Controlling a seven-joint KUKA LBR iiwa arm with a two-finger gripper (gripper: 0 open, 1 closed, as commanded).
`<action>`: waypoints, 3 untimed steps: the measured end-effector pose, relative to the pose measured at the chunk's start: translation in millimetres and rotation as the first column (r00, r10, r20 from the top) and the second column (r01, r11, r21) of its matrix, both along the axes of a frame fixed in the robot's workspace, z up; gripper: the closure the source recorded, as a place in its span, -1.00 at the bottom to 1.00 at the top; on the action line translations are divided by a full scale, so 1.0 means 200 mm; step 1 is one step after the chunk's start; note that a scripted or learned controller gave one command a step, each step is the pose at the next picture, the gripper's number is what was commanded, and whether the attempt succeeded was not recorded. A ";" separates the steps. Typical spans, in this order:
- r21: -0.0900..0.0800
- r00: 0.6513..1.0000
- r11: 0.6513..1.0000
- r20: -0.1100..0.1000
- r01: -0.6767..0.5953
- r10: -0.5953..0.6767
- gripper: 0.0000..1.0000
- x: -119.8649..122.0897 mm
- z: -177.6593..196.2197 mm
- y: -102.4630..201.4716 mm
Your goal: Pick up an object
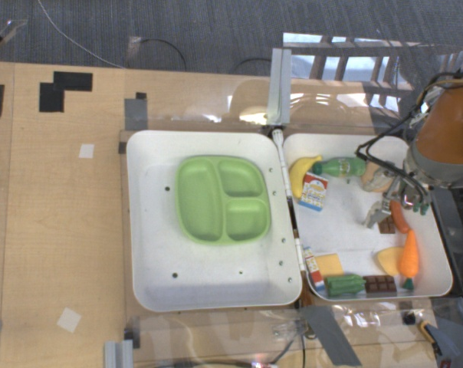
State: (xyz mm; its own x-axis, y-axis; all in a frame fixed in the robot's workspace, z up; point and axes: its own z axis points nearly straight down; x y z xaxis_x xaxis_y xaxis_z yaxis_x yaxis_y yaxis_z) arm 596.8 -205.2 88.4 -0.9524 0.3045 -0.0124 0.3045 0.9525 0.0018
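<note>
- The arm [446, 129] reaches in from the right, wrist low over the right bin [346, 228].
- The hand [386, 211] hangs by the far right wall; its fingers seem slightly apart, though I cannot tell for sure.
- An orange carrot [408, 254] lies just below the hand, apparently not gripped.

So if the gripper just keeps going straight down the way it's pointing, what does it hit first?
Probably the small brown block lying right under the gripper, beside the red sausage. Depth is hard to judge from this slanted view.
</note>
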 end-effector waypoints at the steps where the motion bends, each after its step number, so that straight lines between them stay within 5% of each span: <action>1: 0.002 0.973 0.973 -0.001 0.230 -0.230 -1.00 -0.02 0.00 0.00; 2: 0.000 0.975 0.975 0.017 0.224 -0.223 1.00 0.00 0.08 0.00; 3: 0.011 0.915 0.915 0.004 0.404 -0.404 1.00 -0.04 0.64 0.58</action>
